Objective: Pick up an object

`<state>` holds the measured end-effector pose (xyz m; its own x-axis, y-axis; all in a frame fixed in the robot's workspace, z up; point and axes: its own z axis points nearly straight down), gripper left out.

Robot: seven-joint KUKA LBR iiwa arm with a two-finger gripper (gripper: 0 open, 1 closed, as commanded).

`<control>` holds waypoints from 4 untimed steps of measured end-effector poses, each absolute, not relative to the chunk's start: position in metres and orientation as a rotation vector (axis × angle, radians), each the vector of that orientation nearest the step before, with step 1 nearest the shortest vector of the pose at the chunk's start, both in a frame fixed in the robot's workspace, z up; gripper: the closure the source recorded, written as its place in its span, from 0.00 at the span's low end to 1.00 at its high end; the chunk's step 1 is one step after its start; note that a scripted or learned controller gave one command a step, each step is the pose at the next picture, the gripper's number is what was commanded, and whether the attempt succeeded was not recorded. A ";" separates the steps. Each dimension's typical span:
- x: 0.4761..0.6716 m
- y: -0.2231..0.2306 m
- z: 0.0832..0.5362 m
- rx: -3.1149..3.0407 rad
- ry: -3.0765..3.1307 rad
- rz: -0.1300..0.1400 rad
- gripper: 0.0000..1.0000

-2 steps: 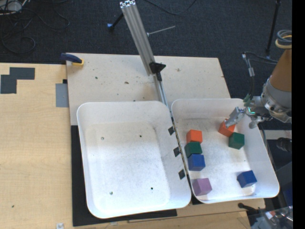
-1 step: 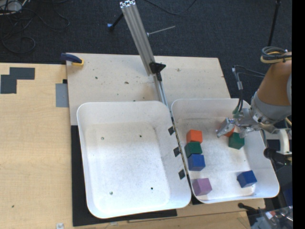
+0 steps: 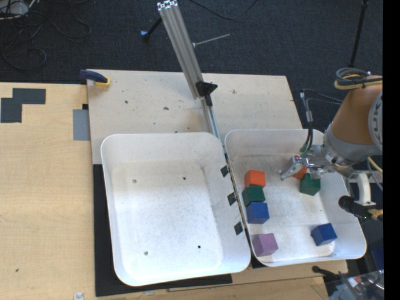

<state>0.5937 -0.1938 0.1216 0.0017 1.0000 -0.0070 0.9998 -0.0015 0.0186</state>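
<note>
Poised in right bin (image 3: 350,245) over green block (image 3: 310,185), gripper (image 3: 300,165) grip unclear; cannot tell.

a robotics lab — a plywood bench (image 3: 44,186) holding 2 white bins (image 3: 162,261), an aluminium strut (image 3: 181,42) at 12 o'clock, loose cables (image 3: 25,17) on dark carpet at 11.
</note>
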 end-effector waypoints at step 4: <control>0.601 -0.203 0.237 2.216 2.227 -0.001 1.00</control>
